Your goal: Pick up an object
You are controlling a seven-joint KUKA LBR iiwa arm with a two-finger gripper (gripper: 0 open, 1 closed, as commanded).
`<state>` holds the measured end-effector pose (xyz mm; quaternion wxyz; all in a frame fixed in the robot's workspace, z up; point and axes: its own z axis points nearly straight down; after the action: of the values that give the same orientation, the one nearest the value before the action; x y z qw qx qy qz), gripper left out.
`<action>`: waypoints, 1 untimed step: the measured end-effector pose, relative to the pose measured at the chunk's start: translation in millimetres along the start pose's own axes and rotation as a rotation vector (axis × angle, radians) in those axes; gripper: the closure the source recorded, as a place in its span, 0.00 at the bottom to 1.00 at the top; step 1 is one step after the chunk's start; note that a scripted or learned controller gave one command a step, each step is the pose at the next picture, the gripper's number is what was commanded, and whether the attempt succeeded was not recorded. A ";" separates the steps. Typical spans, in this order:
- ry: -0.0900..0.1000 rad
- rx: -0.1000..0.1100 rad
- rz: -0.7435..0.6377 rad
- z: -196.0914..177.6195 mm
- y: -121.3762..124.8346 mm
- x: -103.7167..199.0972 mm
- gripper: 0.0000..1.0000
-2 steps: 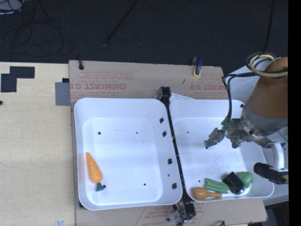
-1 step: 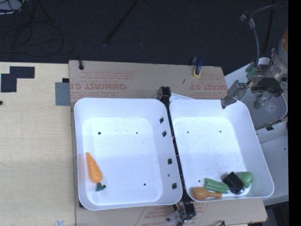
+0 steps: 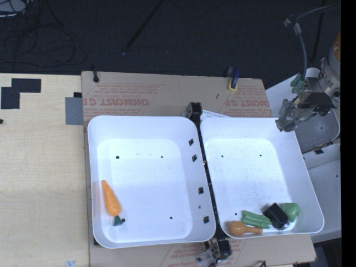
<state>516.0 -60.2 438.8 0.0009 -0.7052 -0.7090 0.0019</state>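
Nearest the camera, in the front right corner of the right shallow white plastic bin (image 3: 311,204), lie a tan pear-shaped gourd toy (image 3: 243,228), a green ridged pea-pod toy (image 3: 256,219), a small black block (image 3: 276,215) and a pale green rounded piece (image 3: 290,209), all touching or just beside one another. In the left shallow white plastic bin (image 3: 139,128), an orange plastic carrot with a dark green stub (image 3: 110,199) rests near the front left wall. Both bins sit on a brown cardboard sheet (image 3: 167,93) on the bench. Farther back, the claw (image 3: 286,117) hangs just outside the right bin's far right corner, holding nothing; I cannot tell whether it is spread or closed.
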 end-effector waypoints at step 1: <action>0.001 0.008 0.009 104.0 39.3 -48.3 1.00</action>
<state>555.1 -108.4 334.7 0.0040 -0.7085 -0.7057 0.0046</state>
